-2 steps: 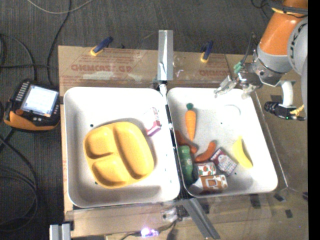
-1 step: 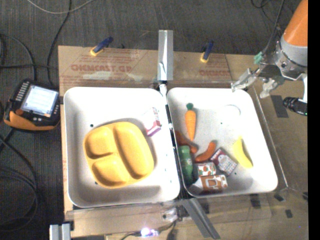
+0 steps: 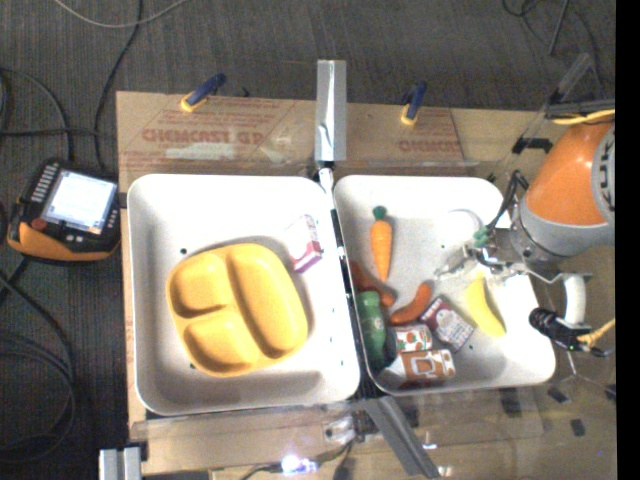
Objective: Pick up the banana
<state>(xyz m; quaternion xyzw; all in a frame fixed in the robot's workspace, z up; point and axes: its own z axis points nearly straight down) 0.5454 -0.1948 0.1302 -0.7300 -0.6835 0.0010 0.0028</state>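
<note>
Robotics laboratory test cell. Indicators: 1 industrial arm (image 3: 575, 193) with an orange band at the bench's right edge; 1 teach pendant (image 3: 68, 211) with a lit screen on the dark carpet beyond the bench's left edge; loose cables (image 3: 110, 13) on the floor past the far edge. A cardboard sheet (image 3: 220, 138) is fixed at the bench's far edge by 2 clamps (image 3: 203, 92), and 2 white bins (image 3: 145, 298) sit side by side, holding toy food and a yellow divided tray (image 3: 237, 306).
</note>
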